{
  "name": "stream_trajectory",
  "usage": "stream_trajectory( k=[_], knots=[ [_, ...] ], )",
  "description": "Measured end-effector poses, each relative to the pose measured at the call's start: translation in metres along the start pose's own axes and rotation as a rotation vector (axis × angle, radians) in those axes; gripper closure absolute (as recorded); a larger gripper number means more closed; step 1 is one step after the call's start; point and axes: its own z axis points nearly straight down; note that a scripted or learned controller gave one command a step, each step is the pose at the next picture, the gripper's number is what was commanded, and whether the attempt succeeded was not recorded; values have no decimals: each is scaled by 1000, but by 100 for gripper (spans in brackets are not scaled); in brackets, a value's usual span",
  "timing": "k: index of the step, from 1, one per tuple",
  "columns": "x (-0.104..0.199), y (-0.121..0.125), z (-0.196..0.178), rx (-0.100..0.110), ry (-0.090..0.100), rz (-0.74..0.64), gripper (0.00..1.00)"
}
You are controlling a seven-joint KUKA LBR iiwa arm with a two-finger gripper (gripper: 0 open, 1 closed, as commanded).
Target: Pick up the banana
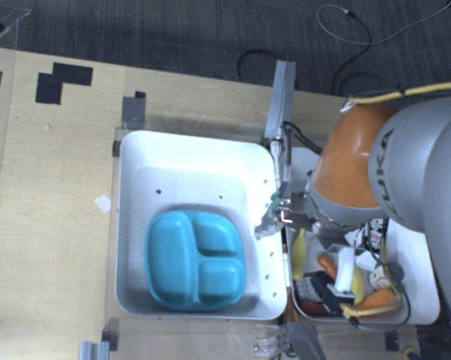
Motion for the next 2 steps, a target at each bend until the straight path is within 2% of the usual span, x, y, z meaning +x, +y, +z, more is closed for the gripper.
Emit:
stream_trajectory(
  k=[1, 2],
  knots=[
    [-61, -13, 11, -1, 0, -48, 0],
    [-51, -14, 12, -1, 1, -72, 0]
  ],
)
